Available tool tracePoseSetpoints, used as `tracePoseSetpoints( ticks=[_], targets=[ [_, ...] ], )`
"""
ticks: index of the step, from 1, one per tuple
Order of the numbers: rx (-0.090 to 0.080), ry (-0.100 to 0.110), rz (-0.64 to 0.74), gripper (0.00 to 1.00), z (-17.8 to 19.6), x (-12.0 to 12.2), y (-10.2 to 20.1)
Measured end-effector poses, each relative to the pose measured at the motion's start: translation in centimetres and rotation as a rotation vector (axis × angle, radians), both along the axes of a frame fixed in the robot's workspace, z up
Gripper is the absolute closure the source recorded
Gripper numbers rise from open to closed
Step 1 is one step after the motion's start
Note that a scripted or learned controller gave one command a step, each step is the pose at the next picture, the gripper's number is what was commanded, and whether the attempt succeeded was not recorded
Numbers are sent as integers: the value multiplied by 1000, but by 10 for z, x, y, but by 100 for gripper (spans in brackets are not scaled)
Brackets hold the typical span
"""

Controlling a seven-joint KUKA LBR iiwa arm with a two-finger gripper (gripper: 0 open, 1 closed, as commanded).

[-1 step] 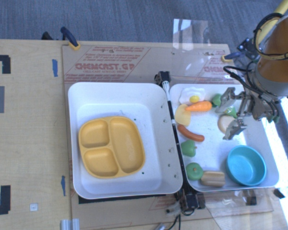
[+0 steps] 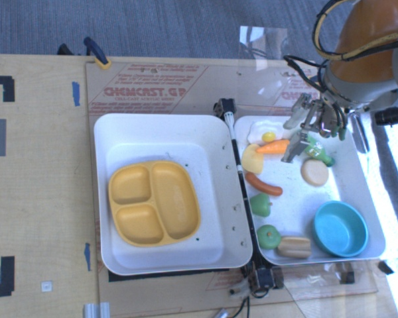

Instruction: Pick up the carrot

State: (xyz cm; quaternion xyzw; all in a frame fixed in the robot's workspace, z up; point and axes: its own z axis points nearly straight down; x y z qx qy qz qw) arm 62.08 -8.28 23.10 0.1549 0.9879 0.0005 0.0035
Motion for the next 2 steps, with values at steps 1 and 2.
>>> tracePoseSetpoints(
  ticks=[1, 2],
  targets=[
    [-2, -5, 131, 0, -130, 32, -14],
    [-2, -2, 50, 0, -142, -4, -59]
  ],
)
